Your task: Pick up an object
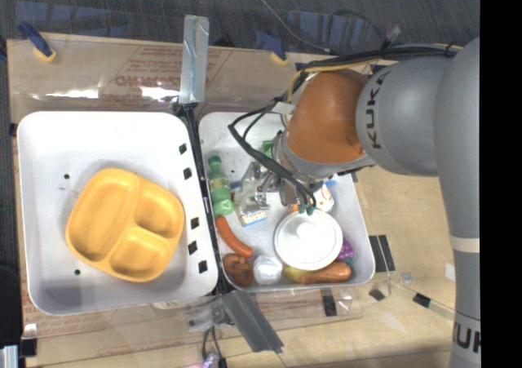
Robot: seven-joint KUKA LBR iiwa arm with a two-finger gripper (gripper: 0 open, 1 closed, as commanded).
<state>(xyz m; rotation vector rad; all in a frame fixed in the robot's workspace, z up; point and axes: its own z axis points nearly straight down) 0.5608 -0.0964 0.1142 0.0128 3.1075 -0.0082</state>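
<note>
I see the arm (408,121) reaching in from the right over the right bin (359,219), its orange band above the bin's far half. The gripper (265,188) hangs low among the clutter in the middle of that bin; cables and the wrist hide it, so I cannot tell how it is set or whether anything is caught in it.

Under and beside the gripper lies a small blue-and-white packet (254,213). Along the bin's left wall I see a green bottle-like piece (215,169) and a green block (223,204) below it. An orange carrot-shaped piece (232,236) slants toward the near-left corner, where a brown rounded item (237,268) sits just beside a small white cup (267,270). A white round bowl (308,239) fills the near-right part, with a purple bit (348,250) at its right edge and a yellow-and-brown piece (322,274) along the near wall.

In the left bin (41,146) a yellow divided tray (124,223) lies near the middle.
</note>
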